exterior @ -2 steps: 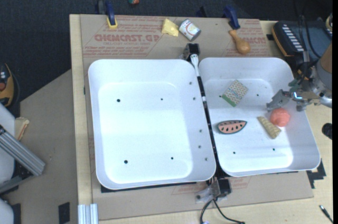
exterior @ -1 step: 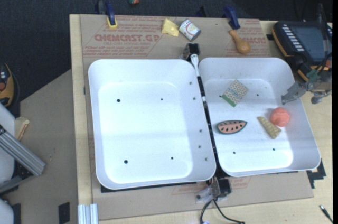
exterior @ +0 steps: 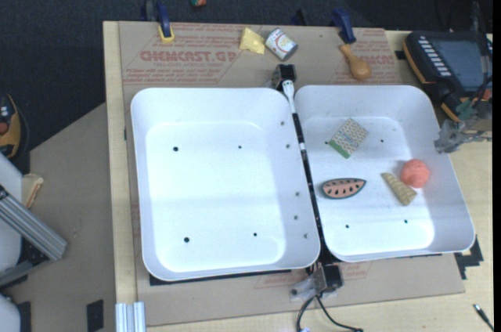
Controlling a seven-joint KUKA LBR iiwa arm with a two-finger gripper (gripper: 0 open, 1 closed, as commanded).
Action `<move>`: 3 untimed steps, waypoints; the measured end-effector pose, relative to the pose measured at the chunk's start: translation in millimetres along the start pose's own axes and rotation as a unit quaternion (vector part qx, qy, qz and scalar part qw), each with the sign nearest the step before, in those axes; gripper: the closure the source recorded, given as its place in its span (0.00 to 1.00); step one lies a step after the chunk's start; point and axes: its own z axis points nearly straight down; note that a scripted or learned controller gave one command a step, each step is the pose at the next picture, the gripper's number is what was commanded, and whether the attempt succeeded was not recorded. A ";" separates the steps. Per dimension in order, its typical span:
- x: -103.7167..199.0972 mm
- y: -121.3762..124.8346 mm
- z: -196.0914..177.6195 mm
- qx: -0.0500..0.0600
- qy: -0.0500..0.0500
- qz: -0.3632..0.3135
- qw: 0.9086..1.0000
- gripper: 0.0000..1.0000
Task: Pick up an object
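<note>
The right bin [exterior: 438, 229] holds several small objects. A green and white patterned packet [exterior: 347, 138] lies near its middle back. A watermelon-slice toy [exterior: 343, 188] rests close to the divider between the bins. At the right side sits a pink ball [exterior: 416, 173], with a tan wedge-shaped piece [exterior: 398, 188] touching its lower left. The left bin [exterior: 156, 244] shows bare white floor.
On the cardboard behind the bins lie a yellow wedge [exterior: 252, 41], a small white box [exterior: 281, 44] and a tan wooden piece [exterior: 357, 64]. A handheld control pad [exterior: 448, 56] and a grey metal part with cables [exterior: 460, 127] sit by the right bin's right rim.
</note>
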 end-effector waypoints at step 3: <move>49.7 -55.8 -116.4 -0.001 -0.001 0.003 1.000 1.00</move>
